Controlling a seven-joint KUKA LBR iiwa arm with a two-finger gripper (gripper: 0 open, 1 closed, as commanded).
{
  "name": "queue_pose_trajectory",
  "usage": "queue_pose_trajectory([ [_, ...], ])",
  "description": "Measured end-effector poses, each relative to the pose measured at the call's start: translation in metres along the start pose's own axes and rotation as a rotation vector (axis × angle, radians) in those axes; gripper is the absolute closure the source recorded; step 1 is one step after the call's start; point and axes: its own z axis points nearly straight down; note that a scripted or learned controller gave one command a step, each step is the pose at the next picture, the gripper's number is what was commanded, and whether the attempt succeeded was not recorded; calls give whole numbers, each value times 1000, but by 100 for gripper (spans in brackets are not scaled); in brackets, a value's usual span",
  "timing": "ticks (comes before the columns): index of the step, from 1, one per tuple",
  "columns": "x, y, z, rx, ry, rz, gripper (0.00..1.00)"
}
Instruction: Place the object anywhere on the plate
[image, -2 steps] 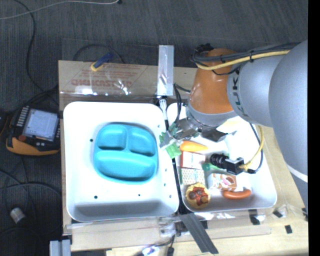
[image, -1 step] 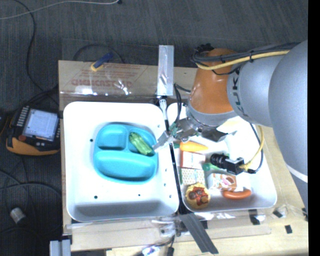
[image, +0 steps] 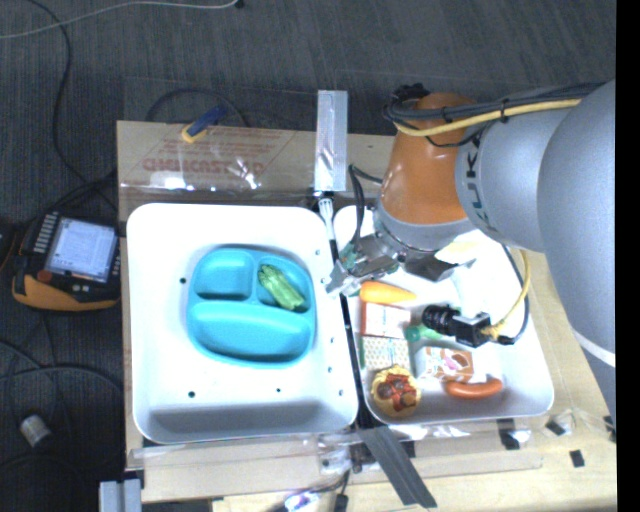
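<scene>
From my console the arm (image: 545, 150) is the biggest thing in view: it comes in from the right, its grey body covering the upper right of the right bin (image: 535, 395), and its orange band (image: 425, 175) sits just above that bin's top left corner. Below the band the wrist tips down toward the divider between the bins, and the gripper (image: 345, 272) hangs at that rim, just right of the left bin (image: 160, 400). I cannot tell whether it is open or closed; the tips are small, dark and blurred against the rim, and I see nothing clearly between them. The left bin holds the blue plate (image: 245, 325), a sectioned tray lying near its middle. In the plate's upper right compartment lies a green object (image: 283, 286), tilted, resting inside the compartment. Right of the plate, across the divider, the right bin holds a clutter of toy food: an orange carrot-like piece (image: 385, 293) just below the gripper, a red sausage (image: 472, 387) lower down, and a round reddish item (image: 395, 390) near the bin's lower left. The arm hides the top of that bin.
</scene>
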Motion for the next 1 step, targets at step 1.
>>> queue_pose_trajectory([
  [1,0,0,0,0,0,0,0],
])
